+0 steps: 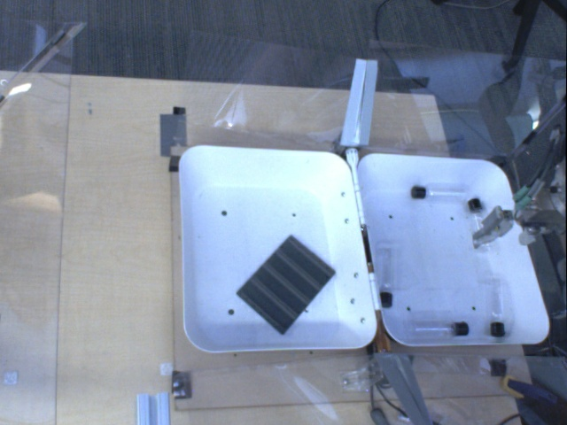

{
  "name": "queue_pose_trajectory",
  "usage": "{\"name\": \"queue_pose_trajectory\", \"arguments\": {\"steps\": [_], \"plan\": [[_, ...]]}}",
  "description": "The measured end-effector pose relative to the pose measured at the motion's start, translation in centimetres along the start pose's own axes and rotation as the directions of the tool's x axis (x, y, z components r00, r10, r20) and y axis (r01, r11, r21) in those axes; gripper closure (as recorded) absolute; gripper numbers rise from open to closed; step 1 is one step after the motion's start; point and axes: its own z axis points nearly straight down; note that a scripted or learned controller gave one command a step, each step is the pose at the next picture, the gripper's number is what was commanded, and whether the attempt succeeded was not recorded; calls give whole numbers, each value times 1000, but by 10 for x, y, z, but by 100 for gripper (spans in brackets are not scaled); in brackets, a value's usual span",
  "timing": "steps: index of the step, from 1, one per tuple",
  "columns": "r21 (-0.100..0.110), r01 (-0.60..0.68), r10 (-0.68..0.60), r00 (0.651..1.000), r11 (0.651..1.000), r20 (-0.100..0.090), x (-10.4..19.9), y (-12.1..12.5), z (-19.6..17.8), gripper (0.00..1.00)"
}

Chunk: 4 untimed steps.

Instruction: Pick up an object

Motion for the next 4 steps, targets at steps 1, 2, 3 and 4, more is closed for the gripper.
{"name": "queue_pose_trajectory", "arguments": {"steps": [1,2,3,4], "plan": [[-1,-47,47,999,999,0,-25,-11,30,0],[1,-21,21,1000,1000,-1,-14,34,141,0],[-7,-18,18,1000,1000,1,-14,37,129,100],[-1,-141,141,990,990,0,26,84,76,100]]}}
